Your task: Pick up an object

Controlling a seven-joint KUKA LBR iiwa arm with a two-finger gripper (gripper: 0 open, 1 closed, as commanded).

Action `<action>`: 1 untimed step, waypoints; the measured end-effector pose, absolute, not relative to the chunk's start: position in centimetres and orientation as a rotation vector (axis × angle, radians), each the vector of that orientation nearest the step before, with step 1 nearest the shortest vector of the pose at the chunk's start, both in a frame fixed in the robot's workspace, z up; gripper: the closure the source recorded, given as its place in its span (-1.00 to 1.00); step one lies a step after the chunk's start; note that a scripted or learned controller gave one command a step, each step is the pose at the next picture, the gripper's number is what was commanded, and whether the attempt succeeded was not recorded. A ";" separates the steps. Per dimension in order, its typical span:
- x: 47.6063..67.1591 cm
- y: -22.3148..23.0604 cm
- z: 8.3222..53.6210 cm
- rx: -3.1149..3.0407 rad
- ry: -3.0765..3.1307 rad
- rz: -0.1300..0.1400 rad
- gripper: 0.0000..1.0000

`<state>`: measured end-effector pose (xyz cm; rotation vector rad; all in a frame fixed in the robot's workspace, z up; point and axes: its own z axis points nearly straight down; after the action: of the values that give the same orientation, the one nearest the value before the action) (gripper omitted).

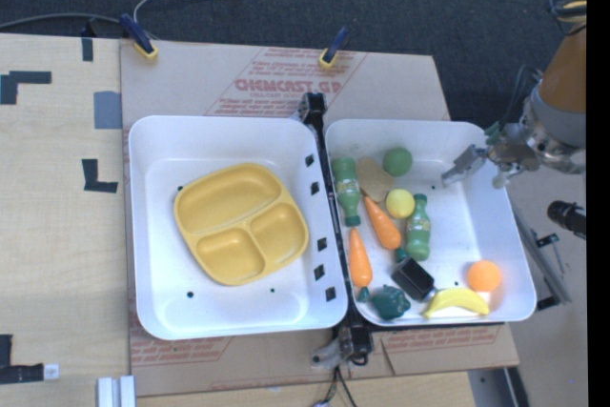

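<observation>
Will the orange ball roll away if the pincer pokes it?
Probably yes. The orange ball looks round and smooth, so a poke would likely send it rolling across the right bin. It may not go far: the banana lies right beside it, and the bin's wall is close. Its smooth skin could also slip from the pincer.

All the pickable things lie in the right bin (496,234). A green ball (397,160) sits at the far middle, with a yellow ball (400,203) just nearer. Along the left wall a green bottle (347,191) lies lengthwise. Two orange carrots lie near it: one (382,223) slanted beside the yellow ball, the other (358,258) nearer, by the left wall. A second green bottle (417,229) lies right of the slanted carrot. At the near edge sit a dark green lump (389,303), a black block (414,277), a banana (456,302) and an orange (484,275).
</observation>
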<state>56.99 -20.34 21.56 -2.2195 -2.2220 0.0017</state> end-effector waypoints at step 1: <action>56.7 -14.9 9.7 -2.217 -2.220 0.003 -1.00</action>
<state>56.70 -14.94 9.66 -2.2173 -2.2202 0.0026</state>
